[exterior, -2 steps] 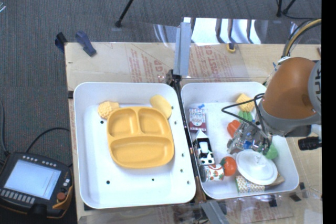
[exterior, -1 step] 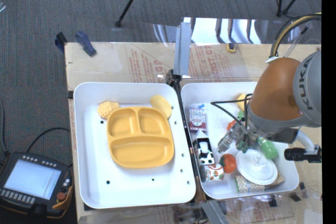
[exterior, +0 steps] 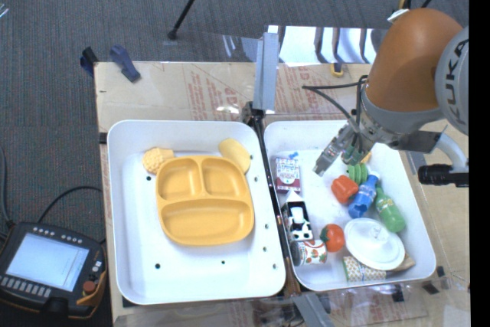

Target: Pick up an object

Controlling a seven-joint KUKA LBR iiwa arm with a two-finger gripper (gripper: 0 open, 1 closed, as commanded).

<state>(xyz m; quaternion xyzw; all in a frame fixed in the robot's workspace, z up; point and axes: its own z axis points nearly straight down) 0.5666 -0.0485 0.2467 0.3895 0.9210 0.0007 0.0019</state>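
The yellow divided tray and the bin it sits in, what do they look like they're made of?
The yellow divided tray looks like molded plastic with a smooth satin finish: uniform color, rounded compartment ridges, soft highlights. The left bin looks like glossy white plastic, possibly coated metal: smooth walls, rounded corners.

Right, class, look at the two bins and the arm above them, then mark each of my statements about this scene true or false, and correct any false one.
1. The yellow divided tray lies in the left bin. True.
2. The gripper hangs over the left bin. False: it is over the right bin, near its far side.
3. A white round lid lies at the near side of the right bin. True.
4. The blue bottle lies on the yellow divided tray. False: it lies in the right bin, beside an orange piece.
5. The small red carton lies in the right bin by the wall between the bins. True.
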